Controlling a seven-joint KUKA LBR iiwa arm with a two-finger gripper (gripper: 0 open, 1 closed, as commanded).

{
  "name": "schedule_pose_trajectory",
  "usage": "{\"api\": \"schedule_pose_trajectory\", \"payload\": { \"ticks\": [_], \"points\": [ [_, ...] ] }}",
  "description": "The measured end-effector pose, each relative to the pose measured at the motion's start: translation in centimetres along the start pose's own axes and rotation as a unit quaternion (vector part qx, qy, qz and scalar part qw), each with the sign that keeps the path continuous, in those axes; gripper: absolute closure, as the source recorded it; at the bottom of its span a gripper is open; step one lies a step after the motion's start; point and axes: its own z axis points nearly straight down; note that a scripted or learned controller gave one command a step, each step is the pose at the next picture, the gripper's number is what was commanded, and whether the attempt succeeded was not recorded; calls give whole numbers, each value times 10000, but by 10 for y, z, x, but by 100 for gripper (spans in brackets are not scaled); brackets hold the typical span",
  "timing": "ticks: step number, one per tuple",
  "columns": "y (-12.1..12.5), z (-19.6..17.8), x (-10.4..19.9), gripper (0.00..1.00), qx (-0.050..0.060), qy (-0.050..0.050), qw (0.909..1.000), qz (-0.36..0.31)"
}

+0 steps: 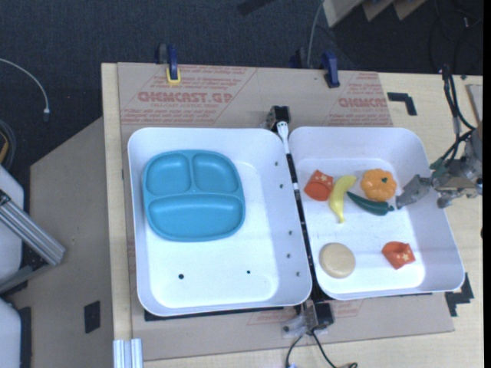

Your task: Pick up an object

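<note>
A light wooden bench point(111, 228) carries a brown cardboard-like sheet printed with red lettering point(230, 90), held along its far edge by two blue clamps point(169, 56). On this sheet sit two shallow white plastic bins, side by side and touching along their inner edges: the left bin point(153, 282) and the right bin point(437, 274). Small dark fittings, possibly brackets, sit at the seam's near and far ends.

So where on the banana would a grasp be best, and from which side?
Probably across the middle of the banana, coming straight down from above. It lies flat on the right bin's floor, long and narrow, so closing across its short width suits it. The red piece and green piece crowd its upper end; the lower half is freer.
</note>
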Motion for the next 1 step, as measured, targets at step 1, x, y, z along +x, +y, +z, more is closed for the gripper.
{"api": "schedule_pose_trajectory", "payload": {
  "ticks": [1],
  "points": [
    [3, -7, 0, 0, -69, -20, 10000, -21]
  ]
}}
